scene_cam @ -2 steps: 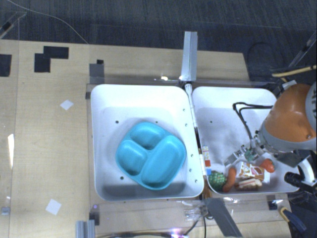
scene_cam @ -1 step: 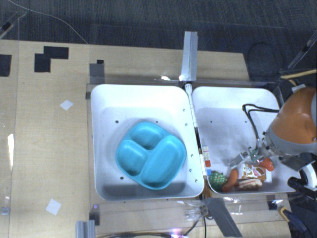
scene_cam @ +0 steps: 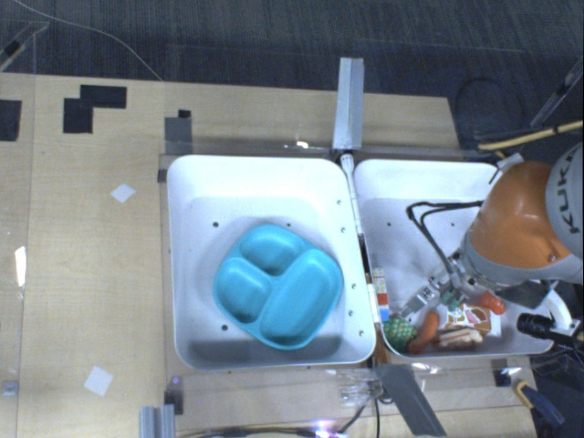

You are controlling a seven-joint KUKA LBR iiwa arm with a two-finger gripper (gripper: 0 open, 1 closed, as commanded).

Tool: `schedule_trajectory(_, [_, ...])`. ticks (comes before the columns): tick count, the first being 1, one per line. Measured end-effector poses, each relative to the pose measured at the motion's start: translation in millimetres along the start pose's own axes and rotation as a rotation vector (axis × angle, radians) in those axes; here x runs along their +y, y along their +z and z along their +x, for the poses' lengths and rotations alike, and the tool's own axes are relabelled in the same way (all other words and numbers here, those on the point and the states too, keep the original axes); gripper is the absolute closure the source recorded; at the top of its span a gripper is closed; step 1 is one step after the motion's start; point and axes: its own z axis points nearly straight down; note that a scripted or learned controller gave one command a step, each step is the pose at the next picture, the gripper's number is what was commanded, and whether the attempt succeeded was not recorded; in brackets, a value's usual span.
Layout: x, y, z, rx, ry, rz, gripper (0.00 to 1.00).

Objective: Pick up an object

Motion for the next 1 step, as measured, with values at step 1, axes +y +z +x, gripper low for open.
schedule_trajectory(1, [118.9, 5.7, -89.7, 0.010, -0.165, 0.003, 0.00])
